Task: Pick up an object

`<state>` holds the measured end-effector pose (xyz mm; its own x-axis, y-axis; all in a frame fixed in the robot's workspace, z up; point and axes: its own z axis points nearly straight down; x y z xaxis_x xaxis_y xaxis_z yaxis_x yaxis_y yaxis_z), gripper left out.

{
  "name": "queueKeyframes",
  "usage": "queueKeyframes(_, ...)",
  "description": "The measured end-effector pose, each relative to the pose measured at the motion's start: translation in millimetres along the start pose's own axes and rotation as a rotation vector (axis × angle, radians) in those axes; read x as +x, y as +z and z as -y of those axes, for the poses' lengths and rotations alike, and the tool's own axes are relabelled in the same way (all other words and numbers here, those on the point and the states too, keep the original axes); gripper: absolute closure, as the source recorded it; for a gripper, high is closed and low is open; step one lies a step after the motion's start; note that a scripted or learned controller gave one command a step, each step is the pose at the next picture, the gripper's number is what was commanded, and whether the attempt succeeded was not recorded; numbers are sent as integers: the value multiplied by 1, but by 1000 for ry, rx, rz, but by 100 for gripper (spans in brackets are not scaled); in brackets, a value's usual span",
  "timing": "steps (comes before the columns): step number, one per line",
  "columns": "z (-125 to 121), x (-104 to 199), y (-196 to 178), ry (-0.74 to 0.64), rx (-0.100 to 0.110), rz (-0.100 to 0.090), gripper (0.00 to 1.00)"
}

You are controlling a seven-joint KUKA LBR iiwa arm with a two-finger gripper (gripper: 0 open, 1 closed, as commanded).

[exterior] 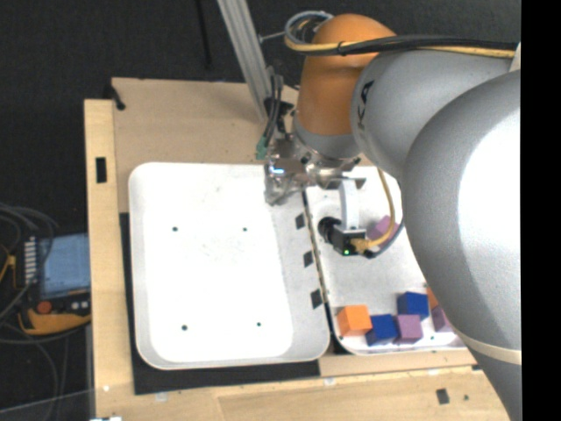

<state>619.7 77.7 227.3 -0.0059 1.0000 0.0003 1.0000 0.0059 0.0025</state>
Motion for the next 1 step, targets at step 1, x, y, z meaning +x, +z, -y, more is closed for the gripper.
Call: queueKeyframes(1,1,-3,0,0,3,3,0)
